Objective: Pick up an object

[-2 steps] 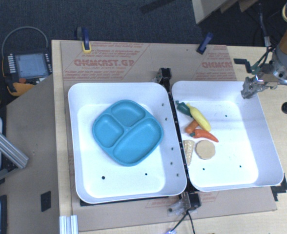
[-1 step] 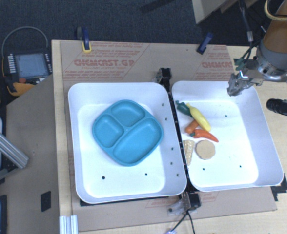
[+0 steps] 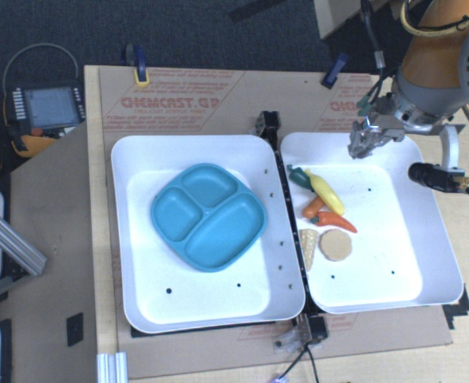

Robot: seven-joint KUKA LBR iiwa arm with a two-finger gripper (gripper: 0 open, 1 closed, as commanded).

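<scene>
Overhead, we see two bins side by side: the left bin holds one blue plate with three wells, and the right bin holds a small cluster of toy food along its left side. We count one banana, one green piece just far of it, two orange carrots, one tan disc and one pale wedge against the left wall. The gripper hangs over the far edge of the right bin, apart from the cluster and holding nothing; we cannot tell how it is set at this angle. We judge the main risk to be the crowding: the pieces touch or nearly touch, so a descent onto the banana could nudge a carrot aside or pinch two things at once. The wedge lies so close to the wall that a grasp there might catch the rim.
</scene>
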